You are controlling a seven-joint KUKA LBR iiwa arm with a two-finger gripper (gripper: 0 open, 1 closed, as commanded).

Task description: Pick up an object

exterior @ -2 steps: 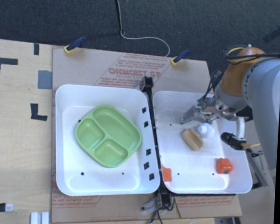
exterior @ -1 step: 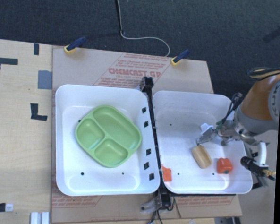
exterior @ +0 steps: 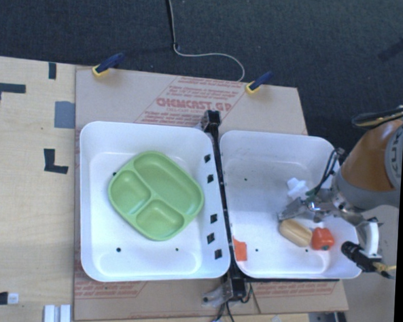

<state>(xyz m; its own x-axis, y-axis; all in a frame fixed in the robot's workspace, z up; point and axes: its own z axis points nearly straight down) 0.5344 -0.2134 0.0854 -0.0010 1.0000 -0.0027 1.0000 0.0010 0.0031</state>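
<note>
Down in the right bin (exterior: 270,151), the tool (exterior: 295,212) hangs low over the floor; whether it is spread or pressed together, I cannot tell. Just below it lies a tan bread-like piece (exterior: 295,233), touching a red block (exterior: 323,238). Well to its left, the left bin (exterior: 94,184) holds a green divided plate (exterior: 156,195).

glossy green plastic tray (exterior: 156,195)
</note>
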